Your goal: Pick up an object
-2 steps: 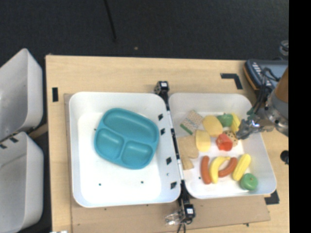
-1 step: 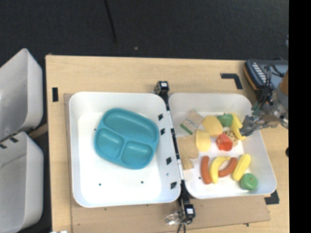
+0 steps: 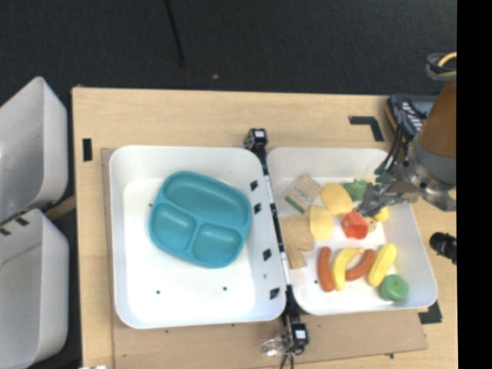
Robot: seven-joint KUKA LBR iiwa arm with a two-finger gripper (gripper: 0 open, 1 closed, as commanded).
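Where the right bin (image 3: 407,298) crowds toy food toward its middle, a small red piece (image 3: 354,225) lies directly under the pincer (image 3: 374,201); whether its jaws grip cannot be told. Smooth yellow lumps (image 3: 330,206), a red sausage (image 3: 325,269) and a green ball (image 3: 394,287) surround it. Open floor borders the teal divided plate (image 3: 201,219) in the left bin (image 3: 131,298) on the wooden surface (image 3: 192,118).

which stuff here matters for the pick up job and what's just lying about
Part of the job:
gripper
red toy just under it
the other toy food in the right bin: yellow pieces, sausage, banana, green pieces

Just lying about:
blue tray in the left bin
wooden bench
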